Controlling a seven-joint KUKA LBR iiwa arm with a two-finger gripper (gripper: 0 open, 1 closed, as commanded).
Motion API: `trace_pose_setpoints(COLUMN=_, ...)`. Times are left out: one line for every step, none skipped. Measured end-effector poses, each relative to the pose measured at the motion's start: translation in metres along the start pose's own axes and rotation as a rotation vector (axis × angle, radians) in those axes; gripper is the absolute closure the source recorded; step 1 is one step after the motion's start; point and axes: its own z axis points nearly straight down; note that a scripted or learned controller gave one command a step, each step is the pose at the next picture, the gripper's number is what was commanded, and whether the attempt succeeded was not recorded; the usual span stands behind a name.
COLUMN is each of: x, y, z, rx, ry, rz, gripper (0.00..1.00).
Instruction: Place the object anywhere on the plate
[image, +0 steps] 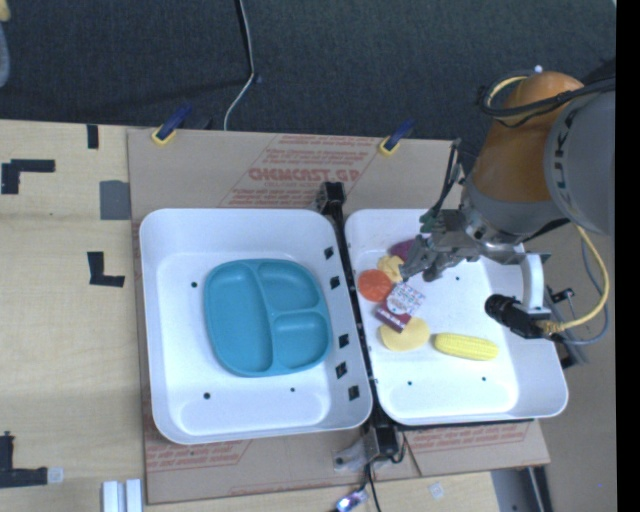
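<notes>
A teal divided plate (268, 315) lies in the left white bin (175, 240). The right bin (530, 390) holds a cluster of toy foods: an orange round piece (374, 286), a small printed packet (404, 300), a pale yellow flat piece (404, 336), a yellow corn cob (465, 346), a small yellow piece (389, 266) and a dark purple piece (402, 247). My gripper (430, 258) hangs over the cluster's upper right part, close above the packet and the purple piece. I see nothing clearly between its fingers.
A black divider with clips (343, 290) runs between the two bins. A black fitting with a yellow cable (520, 315) hangs off the arm above the right bin. Cardboard (290, 170) lies under both bins.
</notes>
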Motion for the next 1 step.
trace_pose_setpoints(x=0.0501, y=-0.0026, z=0.0112, rx=0.001, ry=0.0, rz=0.0, gripper=1.0)
